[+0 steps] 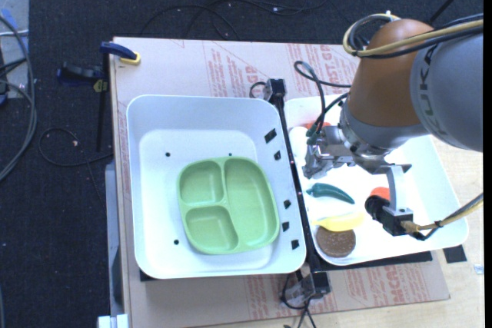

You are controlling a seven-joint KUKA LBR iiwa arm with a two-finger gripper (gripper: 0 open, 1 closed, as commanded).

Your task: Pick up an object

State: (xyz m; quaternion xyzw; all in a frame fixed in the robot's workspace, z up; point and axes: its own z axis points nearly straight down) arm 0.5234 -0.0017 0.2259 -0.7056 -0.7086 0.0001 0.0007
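In the right bin (pixel 442 165), your claw (pixel 317 162) hangs low over the near-left part of the white floor, close to the black divider between the two bins. You cannot tell from this slanted view whether it is apart or together, and nothing shows clamped in it. The grey arm (pixel 453 88) with its orange band (pixel 388 77) comes in from the right and covers much of that bin's far side.

Just below the claw, toward you, lies a teal curved object (pixel 332 192), pointed at both ends and lying flat on the bin floor; it sits near the claw but you cannot tell whether they touch. Further toward you from the claw sits a yellow piece (pixel 342 222), and touching its near edge is a round brown disc (pixel 336 242). To the right of the claw and slightly nearer to you, a small orange-red object (pixel 380 193) shows beside a black fitting (pixel 388 215) on the arm. Just beyond the claw, a bit of red-orange (pixel 310 125) peeks out at the bin's far-left edge, mostly hidden.

To the left of the claw, across the divider, the left bin (pixel 154 165) holds a light green tray (pixel 227 205) with three compartments, lying flat and well apart from the claw. Both bins rest on the desk (pixel 200 65), whose far-left corner carries a blue clamp (pixel 119 52).
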